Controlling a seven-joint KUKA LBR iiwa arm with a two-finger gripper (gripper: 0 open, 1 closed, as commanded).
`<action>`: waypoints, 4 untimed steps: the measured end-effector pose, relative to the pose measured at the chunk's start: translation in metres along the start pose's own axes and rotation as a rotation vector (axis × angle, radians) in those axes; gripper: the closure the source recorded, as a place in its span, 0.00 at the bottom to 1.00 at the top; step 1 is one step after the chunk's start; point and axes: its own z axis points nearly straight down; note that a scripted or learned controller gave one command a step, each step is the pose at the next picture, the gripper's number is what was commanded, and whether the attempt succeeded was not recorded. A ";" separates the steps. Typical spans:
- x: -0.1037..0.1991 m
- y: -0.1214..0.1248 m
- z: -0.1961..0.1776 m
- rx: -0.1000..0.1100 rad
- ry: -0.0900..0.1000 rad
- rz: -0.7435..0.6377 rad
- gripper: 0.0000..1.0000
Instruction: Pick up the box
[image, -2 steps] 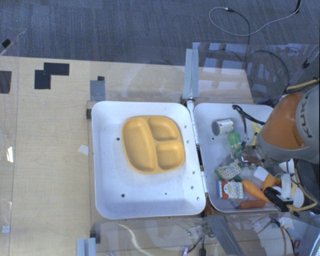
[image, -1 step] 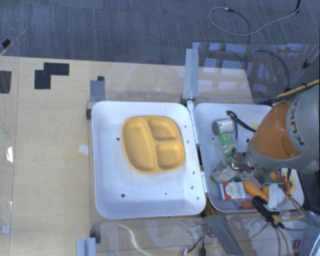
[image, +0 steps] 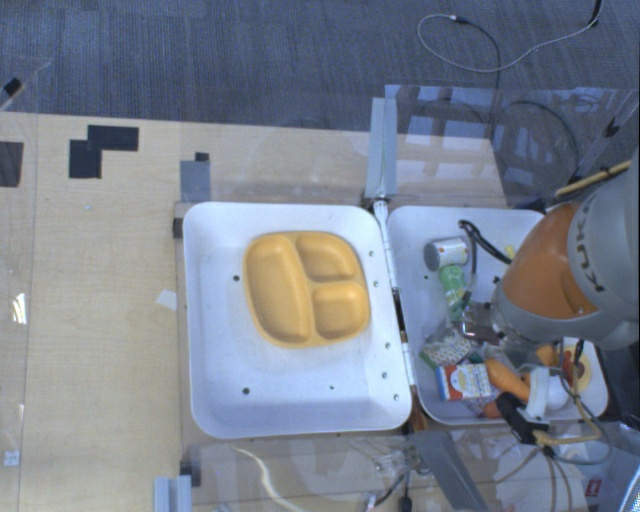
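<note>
From my screen the arm (image: 560, 275) hangs over the right bin (image: 410, 240), and its bulk hides the claw, so I cannot tell its state. The box (image: 466, 380) lies flat at that bin's near edge among clutter. A yellow tray (image: 305, 287) sits in the left bin (image: 215, 330).

Arm (image: 560, 275) above box (image: 466, 381)

My arm (image: 570, 275) reaches in from the right, orange band up, wrist bent downward over the scene.
</note>
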 end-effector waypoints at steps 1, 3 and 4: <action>-0.001 0.000 0.000 0.000 0.000 -0.015 0.00; 0.000 0.001 0.000 -0.004 -0.002 -0.133 0.00; 0.000 0.005 -0.013 -0.014 -0.004 -0.137 1.00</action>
